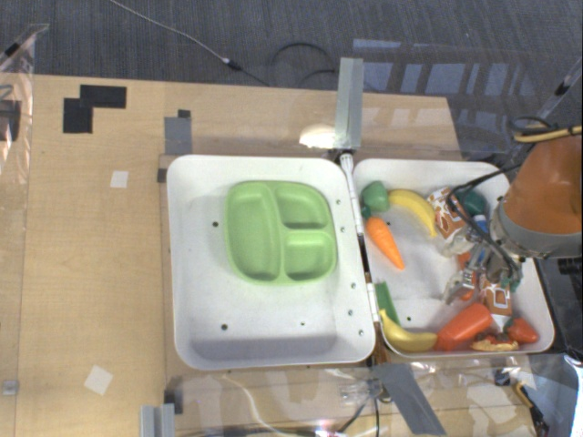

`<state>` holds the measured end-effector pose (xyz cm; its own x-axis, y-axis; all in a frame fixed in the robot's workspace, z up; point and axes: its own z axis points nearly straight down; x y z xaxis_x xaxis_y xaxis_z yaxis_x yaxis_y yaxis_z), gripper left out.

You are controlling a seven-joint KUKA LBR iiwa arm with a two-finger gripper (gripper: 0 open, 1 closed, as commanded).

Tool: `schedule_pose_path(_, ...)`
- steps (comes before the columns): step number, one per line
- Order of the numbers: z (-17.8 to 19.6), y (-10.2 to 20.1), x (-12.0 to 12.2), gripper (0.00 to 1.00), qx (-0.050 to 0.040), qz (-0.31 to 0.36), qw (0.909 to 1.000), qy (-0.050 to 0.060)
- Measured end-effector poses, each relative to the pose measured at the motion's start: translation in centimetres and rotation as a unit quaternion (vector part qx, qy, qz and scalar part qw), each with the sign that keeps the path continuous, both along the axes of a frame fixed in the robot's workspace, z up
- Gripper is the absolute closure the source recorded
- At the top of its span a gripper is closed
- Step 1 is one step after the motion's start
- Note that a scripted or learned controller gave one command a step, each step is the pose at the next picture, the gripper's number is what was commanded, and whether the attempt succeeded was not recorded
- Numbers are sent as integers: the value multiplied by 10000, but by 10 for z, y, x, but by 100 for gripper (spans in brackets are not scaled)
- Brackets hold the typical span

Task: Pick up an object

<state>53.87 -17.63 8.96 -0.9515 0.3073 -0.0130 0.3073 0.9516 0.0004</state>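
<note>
we read this as the reach-and-grasp step: the arm (pixel 547 194) comes in from the right and the jaws (pixel 481 267) sit low in the right bin (pixel 419 271), over the clutter on its right side. whether the jaws are wide, narrow or closed on anything we cannot tell; wrist and cabling crowd that spot.

candidates all lie in the right bin. a carrot (pixel 384 242) lies near the left wall, well apart from the jaws, with a green round piece (pixel 373 196) and a banana (pixel 414 209) just above it. a second banana (pixel 407 335) curves along the bottom left corner, touching a red pepper (pixel 466 324). patterned packets (pixel 448 215) sit right beside the jaws.

we judge nothing is lifted yet. the next move calls for settling on one item and closing squarely on it, then rising straight.

room: the middle of the right bin floor is bare, so the carrot offers the cleanest approach. the pepper and lower banana hug the bottom wall, a tight fit. the left bin (pixel 200 244) holds a green divided tray (pixel 278 232) with open floor around it on the desk (pixel 82 289).
</note>
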Motion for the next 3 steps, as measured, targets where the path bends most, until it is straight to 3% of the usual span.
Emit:
schedule_pose_path(1,-2,39,107,0,30,-891,9960,13)
schedule_pose_path(2,-1,22,75,0,19,-641,9979,6)
schedule_pose_path(3,0,29,33,0,16,-868,9962,-6)
